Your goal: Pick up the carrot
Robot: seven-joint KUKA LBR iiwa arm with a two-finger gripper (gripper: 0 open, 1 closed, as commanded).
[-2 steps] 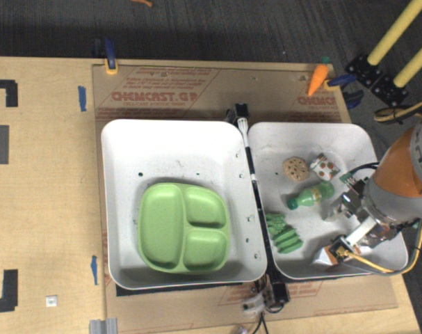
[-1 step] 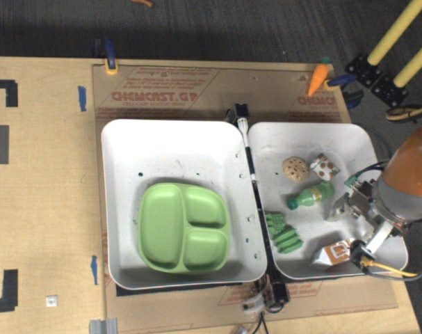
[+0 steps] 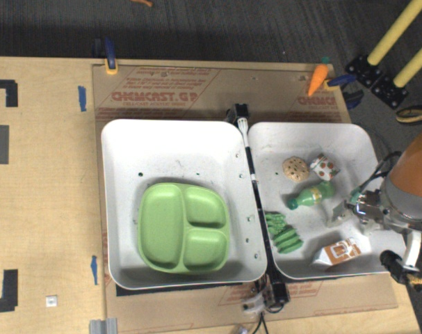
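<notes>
— Where's the carrot (image 3: 317, 79)?

— I see it outside the right bin (image 3: 363, 141), on the board just beyond that bin's far rim.

— And the gripper (image 3: 344, 209)?

— Over that bin's right side, near the green bottle (image 3: 309, 197). I can't tell its opening from here.

The arm (image 3: 411, 186) shows an orange band, a grey collar, silvery metal fittings and looping black cables.

arm (image 3: 409, 186) cropped at right, hand perhaps hidden
</notes>
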